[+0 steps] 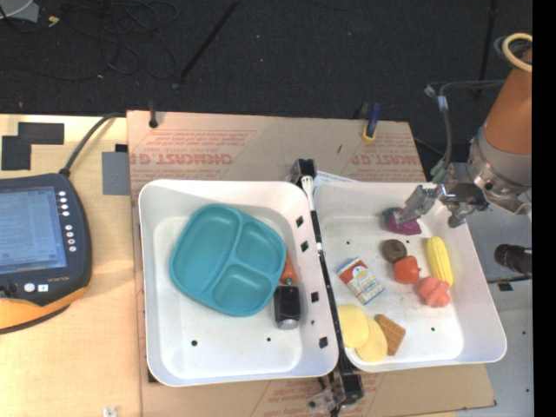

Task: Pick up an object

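My gripper point(432, 214) hangs over the back right of the right bin point(486, 341), fingers spread open with nothing between them. Its left finger point(414, 203) sits just above a purple object point(402, 225); I cannot tell if they touch. In front of it lie a brown round piece point(394, 250), a red tomato-like piece point(406, 270), a yellow corn cob point(440, 261) and a pink piece point(434, 292). A small white and blue carton point(360, 281) lies mid-bin. Yellow pieces point(360, 333) and a brown wedge point(390, 333) lie at the front.
The left bin point(165, 346) holds a teal divided plate point(228, 258), a black object point(287, 305) and a small orange piece point(287, 273) by the divider. A tablet point(35, 233) lies on the bench at far left.
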Motion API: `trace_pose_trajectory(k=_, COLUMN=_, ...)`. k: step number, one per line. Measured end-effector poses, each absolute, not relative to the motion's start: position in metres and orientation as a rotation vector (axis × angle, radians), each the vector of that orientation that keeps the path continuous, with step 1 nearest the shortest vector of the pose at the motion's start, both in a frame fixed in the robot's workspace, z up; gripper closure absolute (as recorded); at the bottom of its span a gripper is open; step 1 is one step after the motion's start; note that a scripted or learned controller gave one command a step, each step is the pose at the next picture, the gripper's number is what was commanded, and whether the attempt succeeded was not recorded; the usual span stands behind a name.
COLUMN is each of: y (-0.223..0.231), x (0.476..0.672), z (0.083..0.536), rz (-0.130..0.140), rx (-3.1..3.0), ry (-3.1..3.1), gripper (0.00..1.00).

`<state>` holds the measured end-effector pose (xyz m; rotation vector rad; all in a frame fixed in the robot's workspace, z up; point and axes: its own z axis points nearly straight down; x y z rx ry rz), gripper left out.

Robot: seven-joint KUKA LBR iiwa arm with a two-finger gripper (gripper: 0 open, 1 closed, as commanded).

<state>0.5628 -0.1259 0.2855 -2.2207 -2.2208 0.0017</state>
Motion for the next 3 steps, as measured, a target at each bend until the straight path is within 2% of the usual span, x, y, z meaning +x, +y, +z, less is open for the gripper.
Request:
trace_pose_trajectory(k=1, y=-0.173, x=0.527, z=0.167, rz=0.013, rx=-2.218, ry=-2.209, gripper=0.00)
trace_pose_trajectory(k=2, y=-0.162, x=0.474, z=0.087, rz=0.003, rx=-2.218, ry=-2.216, gripper=0.00)
trace_pose_trajectory(k=3, y=-0.105, x=0.505, z=0.087, rz=-0.002, rx=-2.213, ry=-2.225, gripper=0.00)
